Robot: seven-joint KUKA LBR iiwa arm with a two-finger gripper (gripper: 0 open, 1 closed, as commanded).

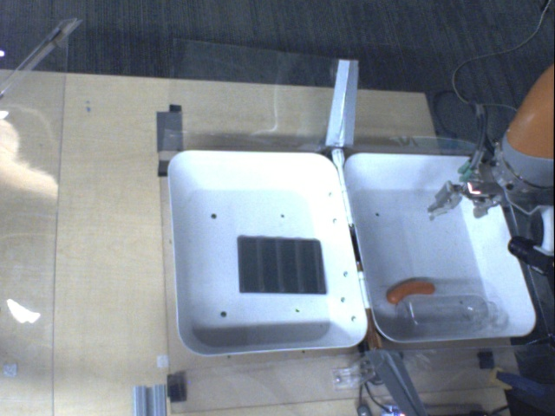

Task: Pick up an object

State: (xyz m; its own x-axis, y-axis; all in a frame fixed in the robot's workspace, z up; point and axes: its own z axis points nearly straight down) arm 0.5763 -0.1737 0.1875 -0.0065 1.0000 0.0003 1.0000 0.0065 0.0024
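In the right bin [381,189], a small orange sausage-shaped object [409,290] lies near the front. A clear plastic bottle [451,310] lies on its side just beside it, along the front wall. My gripper [461,203] hangs over the bin's right rear part, well behind both objects. Its fingers are spread open and nothing is between them. A dark ribbed rectangular piece [282,265] lies flat in the middle of the left bin [199,232].
A metal post [342,102] stands at the back between the two bins. The arm's orange band [533,124] and grey body [529,180] rise over the right bin's right wall. Cables and brackets [390,384] sit at the bench's front edge.
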